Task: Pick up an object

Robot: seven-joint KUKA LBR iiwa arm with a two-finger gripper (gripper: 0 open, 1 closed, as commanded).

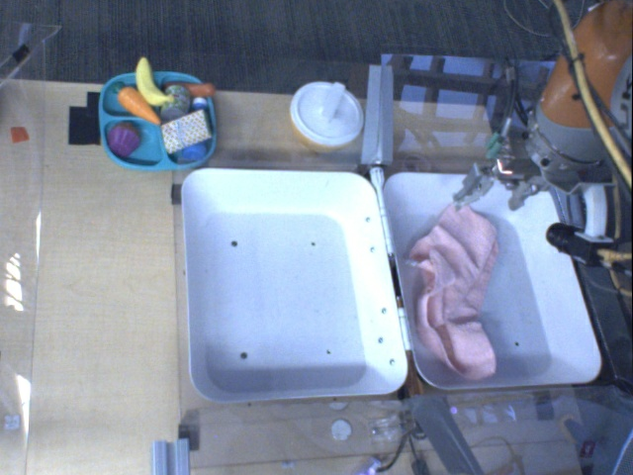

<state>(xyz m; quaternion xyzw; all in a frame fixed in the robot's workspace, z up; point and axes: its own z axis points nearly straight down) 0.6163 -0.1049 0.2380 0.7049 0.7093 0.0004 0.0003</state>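
Nearest the camera, along the 6 o'clock edge, the front rims of both bins run side by side, and the pink cloth reaches almost down to that rim. It lies crumpled in the right bin, a long heap running from about 12 o'clock toward 6 o'clock, close to the bin's 9 o'clock wall. It is the one thing here to pick. The left bin shows bare white floor.

At the cloth's 12 o'clock end hangs the gripper, reaching in from 3 o'clock under the orange band of the arm. Its jaws stand spread wide, nothing between them, and the nearer finger looks just over, perhaps touching, the top corner of the cloth; contact cannot be told for sure.

To do this step well, I judge the jaws should come down astride a raised fold rather than a flat edge, a little toward 6 o'clock from where they hang, where the cloth bunches thickest. They should press in before closing, so fabric fills the gap. A thin corner may slip free on the lift.

Off at 11 o'clock on the bench sit a blue tray of toy food and a white lidded cup, well apart from the work.
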